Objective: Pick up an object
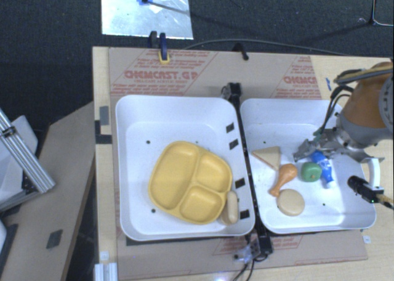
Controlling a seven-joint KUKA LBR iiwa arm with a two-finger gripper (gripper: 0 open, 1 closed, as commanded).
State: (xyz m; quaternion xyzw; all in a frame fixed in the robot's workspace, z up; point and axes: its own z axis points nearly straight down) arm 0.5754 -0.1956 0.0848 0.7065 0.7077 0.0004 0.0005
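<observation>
The claw (315, 150) hangs low over the right bin (345, 219), just above a blue item (324, 167) and a green ball (309, 172); whether it is apart or together I cannot tell. Nearby lie an orange drumstick (283, 179), a tan wedge (267, 157) and a round biscuit (290, 202). The left bin (132, 150) holds a yellow tray (189, 181).

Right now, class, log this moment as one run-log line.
arm: over right bin | gripper: beside green object and blue object | left bin: yellow tray | lifted: nothing seen
</observation>
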